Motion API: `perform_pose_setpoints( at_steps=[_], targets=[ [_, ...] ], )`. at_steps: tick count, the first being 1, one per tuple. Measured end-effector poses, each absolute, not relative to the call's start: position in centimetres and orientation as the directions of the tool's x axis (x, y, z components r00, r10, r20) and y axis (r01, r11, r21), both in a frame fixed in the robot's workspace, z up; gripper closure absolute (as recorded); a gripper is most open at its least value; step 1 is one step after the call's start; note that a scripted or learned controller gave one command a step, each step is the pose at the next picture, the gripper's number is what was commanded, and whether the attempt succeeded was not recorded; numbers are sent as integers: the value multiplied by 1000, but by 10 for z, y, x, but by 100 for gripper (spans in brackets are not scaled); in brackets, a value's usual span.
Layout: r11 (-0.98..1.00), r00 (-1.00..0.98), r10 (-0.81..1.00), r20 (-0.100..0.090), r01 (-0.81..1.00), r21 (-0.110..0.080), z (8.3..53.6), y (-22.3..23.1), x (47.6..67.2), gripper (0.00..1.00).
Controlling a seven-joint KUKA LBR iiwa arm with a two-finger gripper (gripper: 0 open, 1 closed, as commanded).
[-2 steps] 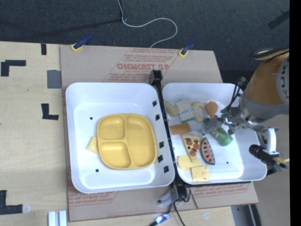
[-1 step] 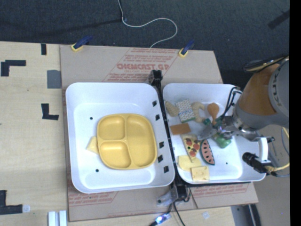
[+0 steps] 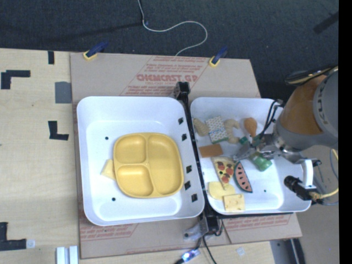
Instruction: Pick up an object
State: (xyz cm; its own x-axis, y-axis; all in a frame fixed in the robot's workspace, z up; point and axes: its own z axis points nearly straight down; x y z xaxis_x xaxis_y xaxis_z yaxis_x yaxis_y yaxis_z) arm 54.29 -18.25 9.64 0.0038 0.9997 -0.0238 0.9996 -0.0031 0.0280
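Gripper [image 3: 246, 150] hung low in the right bin [image 3: 275, 202] near its right edge, w/ toy food incl. a watermelon slice [image 3: 242, 177] just below-left; finger state couldn't be told, prob. best to center over one piece before closing.

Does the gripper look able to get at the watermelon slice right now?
Probably yes. The gripper sits low in the right bin, just above the watermelon slice, with nothing lying over the slice.
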Motion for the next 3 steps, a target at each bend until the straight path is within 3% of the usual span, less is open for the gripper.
perform_pose_setpoints(
  at_steps=[1, 2, 3],
  targets=[
    [-5, 6, 1000, -30, 999, 38, 112, -186, 545, 100],
    [2, -2, 1000, 1, 1000, 0, 154, -183, 550, 100],
    [3, -3, 1000, 0, 1000, 3, 203, -175, 558, 100]
  ],
)
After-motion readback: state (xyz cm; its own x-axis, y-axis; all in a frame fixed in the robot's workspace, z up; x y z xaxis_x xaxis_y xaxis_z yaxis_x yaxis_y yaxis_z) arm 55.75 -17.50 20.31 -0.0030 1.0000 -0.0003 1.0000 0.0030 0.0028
